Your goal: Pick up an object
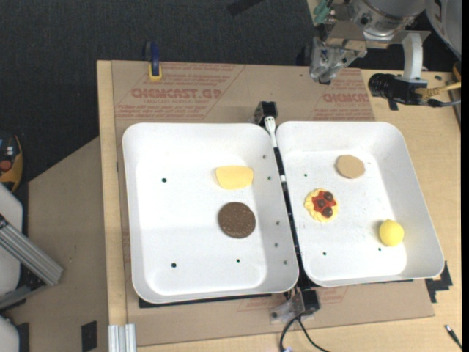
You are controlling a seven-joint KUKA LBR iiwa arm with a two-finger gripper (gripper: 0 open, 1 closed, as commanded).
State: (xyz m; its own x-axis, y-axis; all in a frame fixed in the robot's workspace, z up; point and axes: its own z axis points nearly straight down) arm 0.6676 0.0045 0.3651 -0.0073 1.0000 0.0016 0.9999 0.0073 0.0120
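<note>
Gripper (325, 70) hangs above cardboard beyond right bin (418, 196), well clear of any object; finger spread cannot be told, nothing seen between them. Pick not begun, by look of it: whole reach, descent and grasp left.

Right bin: tan disc (350, 166), red-yellow piece (322, 204) (pizza-like toy), yellow ball (391, 232). Left bin (146, 196): yellow slab (234, 177), brown disc (237, 220).

Bins on cardboard sheet (190, 86), bench, dark floor (110, 13) behind.

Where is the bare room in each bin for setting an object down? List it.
Left bin: wide bare floor left of the yellow slab and brown disc, plus the near strip. Right bin: bare near corner below the pizza piece; tighter among it, the tan disc and lemon.
</note>
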